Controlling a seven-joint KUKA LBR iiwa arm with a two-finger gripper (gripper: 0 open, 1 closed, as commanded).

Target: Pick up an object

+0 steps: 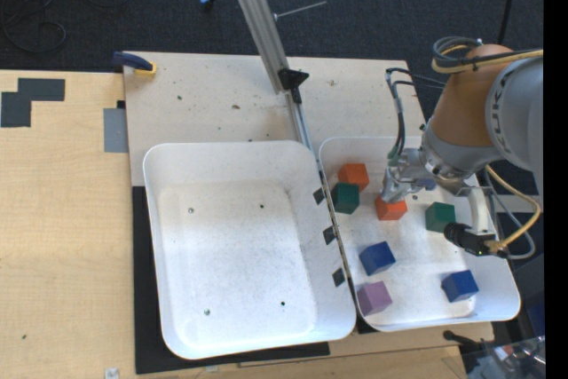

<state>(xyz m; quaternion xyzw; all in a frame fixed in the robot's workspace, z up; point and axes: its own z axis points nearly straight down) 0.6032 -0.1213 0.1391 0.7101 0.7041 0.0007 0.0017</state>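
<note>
The jaws (393, 191) are down in the right bin (497, 308), right over the red-orange block (390, 209), which sits just beneath them on the bin floor. Whether they are open or clamped, I cannot tell from here. So the reach looks made; the lift is left. The block is a cube, no real long axis, edges skewed slightly to the bin walls. An orange block (354, 174) and a dark green block (345, 199) lie just beyond on the far side from the arm.

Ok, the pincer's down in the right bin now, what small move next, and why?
Probably close and lift slightly. The pincer sits right over the red-orange block, apart from the dark green block; whether it grips can't be seen from here.
</note>
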